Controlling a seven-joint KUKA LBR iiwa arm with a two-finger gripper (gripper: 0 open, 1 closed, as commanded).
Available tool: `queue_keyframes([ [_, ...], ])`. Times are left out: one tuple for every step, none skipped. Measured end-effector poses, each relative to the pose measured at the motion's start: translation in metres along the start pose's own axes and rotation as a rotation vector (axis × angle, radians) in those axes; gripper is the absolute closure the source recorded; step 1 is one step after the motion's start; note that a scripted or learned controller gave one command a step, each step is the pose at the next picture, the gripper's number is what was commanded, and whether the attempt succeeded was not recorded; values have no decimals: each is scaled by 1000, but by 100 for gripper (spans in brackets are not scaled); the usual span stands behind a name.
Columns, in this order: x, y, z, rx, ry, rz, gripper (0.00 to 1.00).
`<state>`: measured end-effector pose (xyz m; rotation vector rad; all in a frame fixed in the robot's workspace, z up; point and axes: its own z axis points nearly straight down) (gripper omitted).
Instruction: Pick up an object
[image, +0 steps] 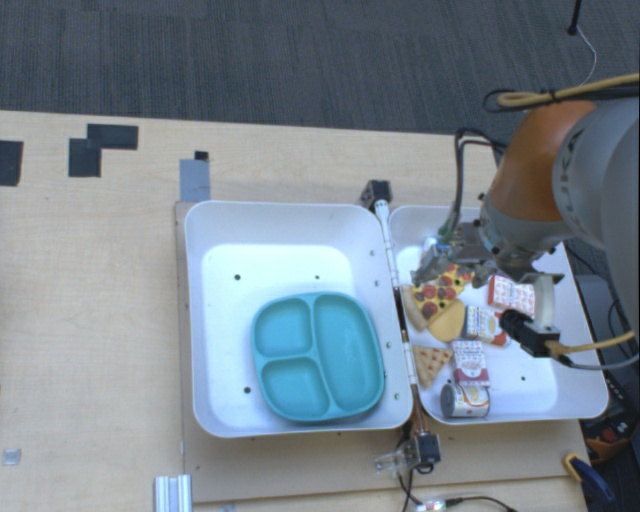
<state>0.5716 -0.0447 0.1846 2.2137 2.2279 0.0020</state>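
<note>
The right white bin holds several small toy food items. A pizza slice with red dots lies by its left wall, next to a yellow wedge. A smaller tan slice lies lower down. A red and white carton, a small packet and a can are also in there. My gripper hangs low over the bin's upper left part, just above the pizza slice. The grey wrist hides the fingers.
The left white bin holds a teal three-compartment plate. The arm's orange band and grey body cover the right bin's upper right. A black and yellow cable crosses that bin's right side. The wooden bench spreads to the left.
</note>
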Motion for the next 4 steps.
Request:
queue_keyframes([
  [-55, -21, 85, -15, -3, 1, 0],
  [-55, -19, 73, -23, -5, -3, 100],
  [-55, -19, 73, -22, -5, -3, 0],
  [-54, -18, 62, -24, -4, -8, 100],
])
